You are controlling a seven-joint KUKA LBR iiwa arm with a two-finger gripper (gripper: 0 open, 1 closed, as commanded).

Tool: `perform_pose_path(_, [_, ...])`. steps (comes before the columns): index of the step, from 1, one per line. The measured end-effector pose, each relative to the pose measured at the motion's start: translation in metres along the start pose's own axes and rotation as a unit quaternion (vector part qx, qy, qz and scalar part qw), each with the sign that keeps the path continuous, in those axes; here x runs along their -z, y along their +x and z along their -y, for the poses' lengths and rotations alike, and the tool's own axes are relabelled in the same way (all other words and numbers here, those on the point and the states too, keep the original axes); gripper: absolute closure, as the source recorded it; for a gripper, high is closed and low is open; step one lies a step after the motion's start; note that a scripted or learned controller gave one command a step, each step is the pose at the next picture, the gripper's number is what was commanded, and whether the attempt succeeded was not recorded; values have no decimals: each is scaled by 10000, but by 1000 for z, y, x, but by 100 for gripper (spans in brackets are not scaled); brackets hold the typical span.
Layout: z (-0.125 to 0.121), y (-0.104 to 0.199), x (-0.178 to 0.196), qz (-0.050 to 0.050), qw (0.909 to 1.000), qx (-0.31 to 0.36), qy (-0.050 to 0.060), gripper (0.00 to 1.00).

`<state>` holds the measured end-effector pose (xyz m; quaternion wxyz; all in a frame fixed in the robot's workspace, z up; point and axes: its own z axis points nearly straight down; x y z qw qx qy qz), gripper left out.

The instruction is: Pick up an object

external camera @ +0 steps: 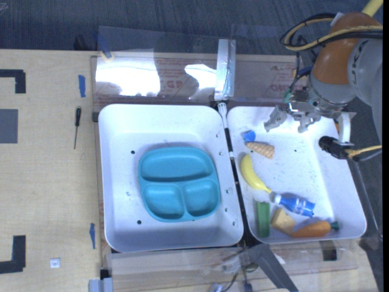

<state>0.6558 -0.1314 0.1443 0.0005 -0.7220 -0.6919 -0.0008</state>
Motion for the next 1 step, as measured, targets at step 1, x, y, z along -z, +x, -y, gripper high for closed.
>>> perform_pose_path(1, [-14,29,-51,14,9951,983,-52,0])
